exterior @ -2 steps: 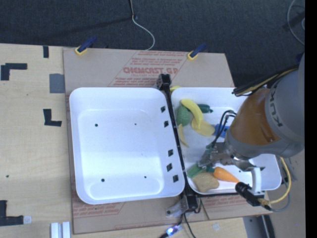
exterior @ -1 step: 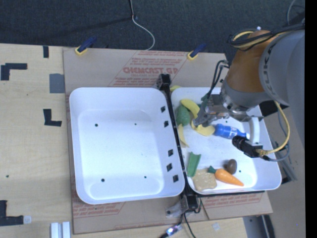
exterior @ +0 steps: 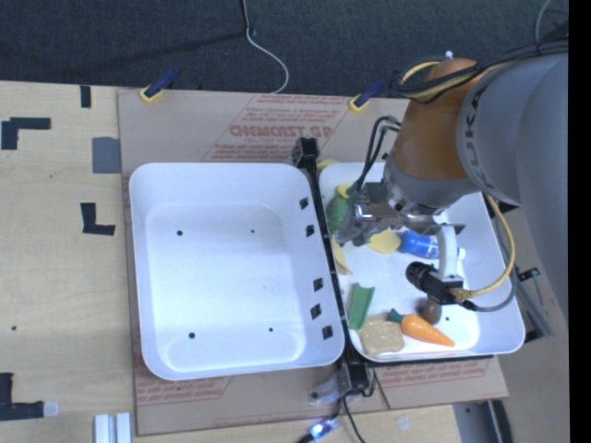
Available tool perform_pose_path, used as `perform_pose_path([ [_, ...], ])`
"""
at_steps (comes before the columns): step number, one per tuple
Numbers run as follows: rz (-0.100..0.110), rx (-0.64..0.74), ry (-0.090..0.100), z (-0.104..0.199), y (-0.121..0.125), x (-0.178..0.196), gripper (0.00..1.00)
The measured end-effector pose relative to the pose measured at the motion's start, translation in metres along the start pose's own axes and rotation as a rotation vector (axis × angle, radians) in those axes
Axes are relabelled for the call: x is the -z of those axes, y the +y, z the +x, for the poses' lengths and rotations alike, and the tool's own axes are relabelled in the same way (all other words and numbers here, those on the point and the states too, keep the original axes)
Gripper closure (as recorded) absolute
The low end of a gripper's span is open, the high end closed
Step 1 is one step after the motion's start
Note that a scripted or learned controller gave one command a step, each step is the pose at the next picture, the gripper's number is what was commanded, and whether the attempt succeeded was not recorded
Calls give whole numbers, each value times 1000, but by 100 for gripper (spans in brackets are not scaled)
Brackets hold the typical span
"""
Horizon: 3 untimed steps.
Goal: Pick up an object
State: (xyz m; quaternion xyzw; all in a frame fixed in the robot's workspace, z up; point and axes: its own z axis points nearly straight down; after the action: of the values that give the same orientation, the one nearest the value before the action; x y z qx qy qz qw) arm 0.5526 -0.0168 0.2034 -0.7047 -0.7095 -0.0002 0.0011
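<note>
The right bin holds several small objects. A dark green piece lies by its left wall, with a yellow piece and a blue piece beside it. Toward the front lie a green wedge, a tan slab, an orange carrot and a dark brown lump. My gripper hangs low over the bin's left part, right beside the dark green piece and the yellow piece. The wrist hides what lies under it.
The left bin stands next to the right one, with a black divider with clips between them. Both rest on a cardboard sheet. A cable loops from the wrist over the right bin.
</note>
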Motion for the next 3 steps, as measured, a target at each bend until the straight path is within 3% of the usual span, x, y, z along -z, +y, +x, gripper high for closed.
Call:
perform_pose_path([
  [1,-20,0,-3,18,114,116,100],
  [2,-4,3,2,94,71,152,100],
  [3,-5,1,0,159,67,198,100],
])
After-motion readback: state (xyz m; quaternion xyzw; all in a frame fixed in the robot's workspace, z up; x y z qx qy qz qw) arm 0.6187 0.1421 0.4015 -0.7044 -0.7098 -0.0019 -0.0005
